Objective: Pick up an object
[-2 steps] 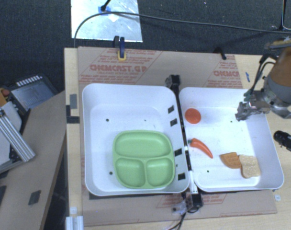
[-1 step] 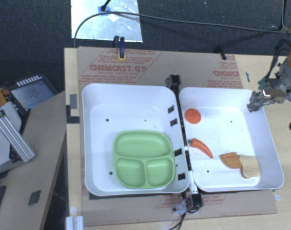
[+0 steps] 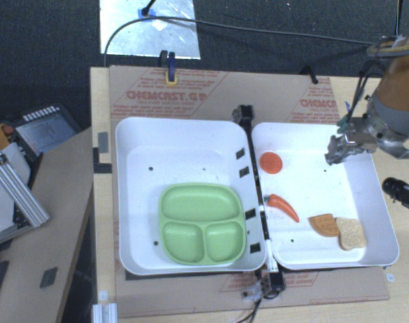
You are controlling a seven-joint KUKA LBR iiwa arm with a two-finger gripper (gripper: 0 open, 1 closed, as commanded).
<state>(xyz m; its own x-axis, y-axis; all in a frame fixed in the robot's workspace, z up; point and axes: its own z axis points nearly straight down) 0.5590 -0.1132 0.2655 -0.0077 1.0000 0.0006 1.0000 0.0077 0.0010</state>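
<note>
The grey KUKA arm with its orange band (image 3: 398, 86) is cut off at the right edge, and its small dark two-finger gripper (image 3: 333, 152) hangs over the upper right part of the right-hand shallow white bin (image 3: 383, 210), too blurred to tell how it is set. Two white bins sit side by side on a brown cardboard sheet (image 3: 191, 93) over the pale bench, the left-hand white bin (image 3: 134, 180) bearing one green three-compartment plastic tray (image 3: 201, 222). The right bin holds four small things: a round orange-red disc (image 3: 271, 162) near its upper left, a red chilli-shaped piece (image 3: 282, 206) below it, and a tan bread-like slice (image 3: 324, 225) touching a paler beige piece (image 3: 351, 233) at the lower right, all apart from the gripper.
</note>
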